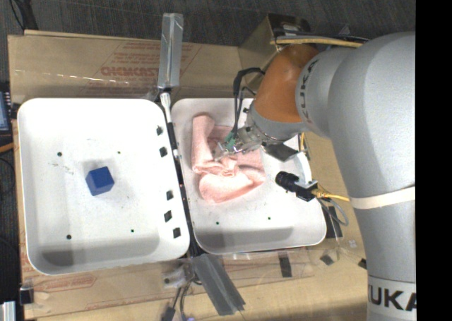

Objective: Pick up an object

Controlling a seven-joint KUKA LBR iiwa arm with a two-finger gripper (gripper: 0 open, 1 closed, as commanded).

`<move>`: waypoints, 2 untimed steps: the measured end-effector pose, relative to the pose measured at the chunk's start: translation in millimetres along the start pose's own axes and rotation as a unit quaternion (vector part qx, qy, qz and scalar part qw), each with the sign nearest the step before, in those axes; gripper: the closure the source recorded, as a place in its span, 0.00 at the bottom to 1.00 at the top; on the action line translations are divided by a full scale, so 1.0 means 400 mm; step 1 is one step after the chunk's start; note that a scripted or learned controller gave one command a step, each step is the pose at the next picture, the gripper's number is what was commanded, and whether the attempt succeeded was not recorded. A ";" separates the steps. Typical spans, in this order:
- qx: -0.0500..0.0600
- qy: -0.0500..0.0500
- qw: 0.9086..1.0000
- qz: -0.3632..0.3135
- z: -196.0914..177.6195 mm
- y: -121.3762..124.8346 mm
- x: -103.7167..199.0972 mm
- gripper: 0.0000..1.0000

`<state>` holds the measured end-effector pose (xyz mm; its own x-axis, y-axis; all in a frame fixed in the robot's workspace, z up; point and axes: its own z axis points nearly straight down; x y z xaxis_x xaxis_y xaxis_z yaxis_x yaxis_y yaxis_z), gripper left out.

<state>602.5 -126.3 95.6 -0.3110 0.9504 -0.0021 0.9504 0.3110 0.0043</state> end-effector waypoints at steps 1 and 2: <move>0.001 0.000 1.000 0.000 0.003 -0.002 0.000 0.00; 0.002 0.001 1.000 -0.002 -0.023 0.000 0.002 1.00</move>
<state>602.0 -125.4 104.6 -0.3151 0.9491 0.0003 0.9491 0.3151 0.0006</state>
